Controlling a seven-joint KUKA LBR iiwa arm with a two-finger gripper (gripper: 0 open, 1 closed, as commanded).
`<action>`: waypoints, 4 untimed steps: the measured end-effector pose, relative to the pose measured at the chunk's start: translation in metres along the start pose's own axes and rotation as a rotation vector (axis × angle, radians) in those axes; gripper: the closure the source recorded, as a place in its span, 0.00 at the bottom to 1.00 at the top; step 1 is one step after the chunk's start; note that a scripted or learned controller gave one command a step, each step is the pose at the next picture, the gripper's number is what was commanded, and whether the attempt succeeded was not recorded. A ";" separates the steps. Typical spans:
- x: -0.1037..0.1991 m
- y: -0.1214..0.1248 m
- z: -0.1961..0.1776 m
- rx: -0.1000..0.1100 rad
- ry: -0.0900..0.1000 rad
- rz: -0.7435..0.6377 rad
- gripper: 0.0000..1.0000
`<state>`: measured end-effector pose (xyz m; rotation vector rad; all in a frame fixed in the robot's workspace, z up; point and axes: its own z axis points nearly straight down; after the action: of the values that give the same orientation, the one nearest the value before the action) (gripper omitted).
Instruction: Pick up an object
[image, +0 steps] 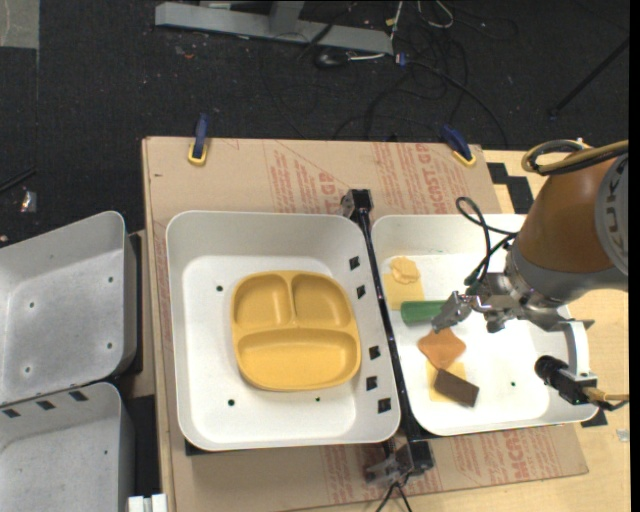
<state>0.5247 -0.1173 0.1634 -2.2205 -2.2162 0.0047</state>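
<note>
Several small objects lie in the right bin (520, 405): a pale yellow piece (404, 270) at the back left, a green block (421, 311) below it, an orange-brown flat piece (442, 348), and a dark brown block (456, 388) resting on a yellow slab near the front. My gripper (470, 308) hangs over the middle of this bin, just right of the green block and above the orange-brown piece. Its fingers (448, 312) point left. Nothing shows between them.
The left bin (200, 400) holds a yellow divided plate (295, 331). A black divider with clips (378, 310) runs between the bins. Grey metal panels (60, 300) stand at the far left. The arm's orange body (575, 225) covers the right bin's back right corner.
</note>
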 end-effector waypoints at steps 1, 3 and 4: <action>0.007 -0.001 0.062 0.001 0.001 -0.001 0.00; 0.008 0.005 0.054 -0.024 -0.003 -0.003 1.00; -0.001 0.003 0.005 -0.010 -0.003 -0.002 1.00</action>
<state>0.5275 -0.1180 0.1580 -2.2246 -2.2252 -0.0038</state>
